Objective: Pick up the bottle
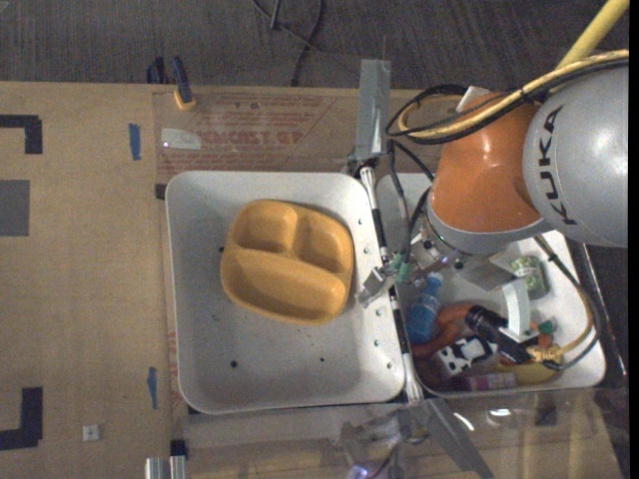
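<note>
The bottle (424,310) is small and blue with a pale cap, and lies in the right bin (589,362) near its left wall. The grey arm with its orange band (479,188) covers most of that bin's far half. My gripper (391,271) hangs at the divider between the two bins, just up and left of the bottle's cap. Nothing visibly sits in its grasp. The wrist hides the bottle's upper end.
A yellow compartment tray (288,259) lies in the left bin (200,347). Beside the bottle the right bin holds an orange item (456,318), a black-and-white toy (459,356), a pink item (492,378) and a greenish packet (529,273).
</note>
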Controlling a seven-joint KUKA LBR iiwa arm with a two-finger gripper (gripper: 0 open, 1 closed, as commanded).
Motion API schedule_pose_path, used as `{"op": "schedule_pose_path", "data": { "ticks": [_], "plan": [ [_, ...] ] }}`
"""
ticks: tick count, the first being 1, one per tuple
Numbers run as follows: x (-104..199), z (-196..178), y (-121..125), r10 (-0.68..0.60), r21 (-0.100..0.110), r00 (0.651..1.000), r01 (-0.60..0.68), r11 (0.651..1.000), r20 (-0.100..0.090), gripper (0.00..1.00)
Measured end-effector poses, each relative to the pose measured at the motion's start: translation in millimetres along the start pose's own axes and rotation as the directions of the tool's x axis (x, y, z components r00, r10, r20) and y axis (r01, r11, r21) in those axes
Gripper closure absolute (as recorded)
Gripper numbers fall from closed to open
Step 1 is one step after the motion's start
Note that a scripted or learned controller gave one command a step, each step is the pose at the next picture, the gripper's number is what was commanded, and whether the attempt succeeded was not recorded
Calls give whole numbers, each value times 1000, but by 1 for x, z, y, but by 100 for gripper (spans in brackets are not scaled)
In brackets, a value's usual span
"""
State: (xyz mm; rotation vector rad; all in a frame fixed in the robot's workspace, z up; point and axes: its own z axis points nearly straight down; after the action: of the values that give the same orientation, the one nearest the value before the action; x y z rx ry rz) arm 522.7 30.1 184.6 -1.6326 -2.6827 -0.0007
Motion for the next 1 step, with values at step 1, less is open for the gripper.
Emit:
{"op": "schedule_pose_path", "data": {
  "ticks": [1],
  "plan": [
    [-6, -16, 22, 124, -4, 992, -124, 992, 2, 0]
  ]
}}
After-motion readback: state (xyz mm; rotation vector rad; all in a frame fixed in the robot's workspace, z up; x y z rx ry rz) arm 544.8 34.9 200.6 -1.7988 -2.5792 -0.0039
